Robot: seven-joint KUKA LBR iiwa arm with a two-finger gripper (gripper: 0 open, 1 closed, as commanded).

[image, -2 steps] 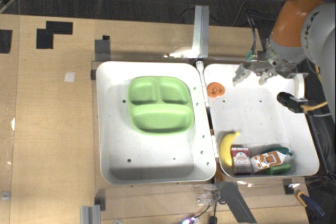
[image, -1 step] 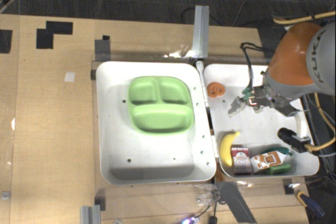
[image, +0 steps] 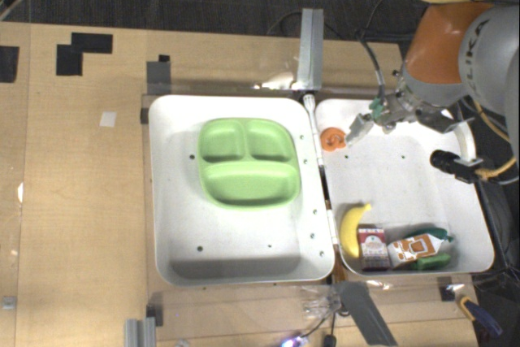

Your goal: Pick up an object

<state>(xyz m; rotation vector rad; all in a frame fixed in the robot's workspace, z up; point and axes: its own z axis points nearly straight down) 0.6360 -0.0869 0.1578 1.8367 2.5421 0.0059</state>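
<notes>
Orange ball [image: 331, 139] lies in the right bin [image: 414, 183], hard against its left wall near the far corner. Jaws of the gripper [image: 358, 128] hang just beside it, whether open or closed I cannot tell. Banana [image: 351, 228] and two cartons [image: 396, 248] crowd the near edge. A green tray [image: 246, 161] fills the left bin [image: 175, 215].
</notes>
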